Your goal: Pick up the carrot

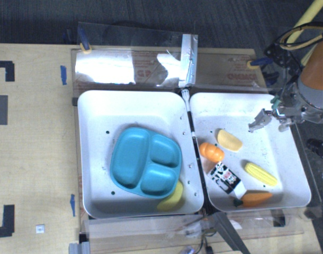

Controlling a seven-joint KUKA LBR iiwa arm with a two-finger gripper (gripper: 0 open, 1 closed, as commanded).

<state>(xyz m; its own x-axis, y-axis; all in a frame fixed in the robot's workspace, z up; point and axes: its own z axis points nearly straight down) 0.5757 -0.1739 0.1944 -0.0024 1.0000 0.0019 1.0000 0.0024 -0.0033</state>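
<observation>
I see the carrot (255,198) lying on its side at the near edge of the right bin (296,157), orange with a dark green stub at its left end, close against the bin's front wall. Just above it is a yellow corn cob (261,174), and to its left a black-and-white carton (225,178) that sits near or perhaps touches the carrot's green end; the view is too coarse for me to say which. Further up are an orange fruit (211,152) and a pale yellow piece (230,140).

My gripper (271,119) hangs over the far right part of the same bin, well apart from the carrot, with nothing in it. The fingers (258,121) look spread, one pointing left and one toward the wrist, so I read them as open, though they are small and blurred.

To do this step well, I judge that I should bring the gripper toward the front of the bin and centre it over the thick middle of the carrot, not the tapered end. I would turn the wrist so the fingers close across the carrot's short width, one toward the corn cob and one toward the front wall. The wall side is tight, so I would descend straight and slowly, staying clear of the carton.

The left bin (92,142) holds a blue divided plate (145,162) and a yellow object (173,197); neither concerns me.
</observation>
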